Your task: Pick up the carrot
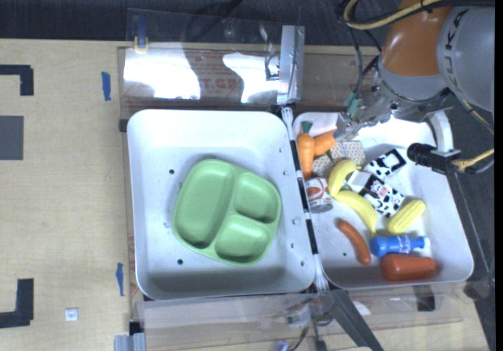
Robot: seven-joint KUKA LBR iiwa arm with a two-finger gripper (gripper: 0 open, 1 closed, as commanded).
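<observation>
Orange and tapered, the plastic carrot lies in the right-hand white bin's far-left corner, long axis running near-to-far, just left of and nearer than the pincer, whose grip I cannot make out.

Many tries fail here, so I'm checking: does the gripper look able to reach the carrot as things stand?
Probably yes. The gripper hangs just right of the carrot, whose top is uncovered; the bin wall and a banana crowd its sides.
</observation>
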